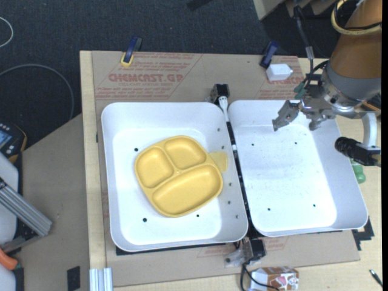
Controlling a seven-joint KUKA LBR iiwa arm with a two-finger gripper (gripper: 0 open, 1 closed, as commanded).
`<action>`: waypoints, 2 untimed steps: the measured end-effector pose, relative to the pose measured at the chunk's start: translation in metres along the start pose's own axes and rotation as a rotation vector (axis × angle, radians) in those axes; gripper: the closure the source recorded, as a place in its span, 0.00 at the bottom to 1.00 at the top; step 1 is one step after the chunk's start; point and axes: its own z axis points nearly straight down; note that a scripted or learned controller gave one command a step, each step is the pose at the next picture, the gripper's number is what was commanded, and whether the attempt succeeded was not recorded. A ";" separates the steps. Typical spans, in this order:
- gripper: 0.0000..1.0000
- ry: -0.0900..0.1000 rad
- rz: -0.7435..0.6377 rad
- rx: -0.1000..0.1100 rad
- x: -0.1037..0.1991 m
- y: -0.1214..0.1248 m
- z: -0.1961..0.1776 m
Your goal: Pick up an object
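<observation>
Yellow divided plate (pixel 177 176): lying flat in the left bin (pixel 115 162), well left of the divider clamp (pixel 221 94); three compartments facing up; untouched, nothing gripping it.
Left bin: just left of the divider clamp; holding the plate and a small pale yellow tab (pixel 219 160) at the plate's right edge.
Writing: red print on the cardboard sheet (pixel 145 77), up and left of the divider clamp, reading roughly "CHEMCAST G.P."; fainter red lettering to the clamp's right, not legible.
Right bin (pixel 339 205): just right of the divider clamp.
Gripper (pixel 299 119): hanging over the right bin's upper part, right of the clamp, fingers spread apart, nothing between them.
Progress: nothing picked yet; reach to the plate, grasp and lift all left, judging from this layout.
</observation>
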 end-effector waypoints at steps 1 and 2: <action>0.00 0.002 -0.004 -0.006 0.047 -0.073 -0.071; 0.00 0.002 -0.008 -0.013 0.101 -0.107 -0.159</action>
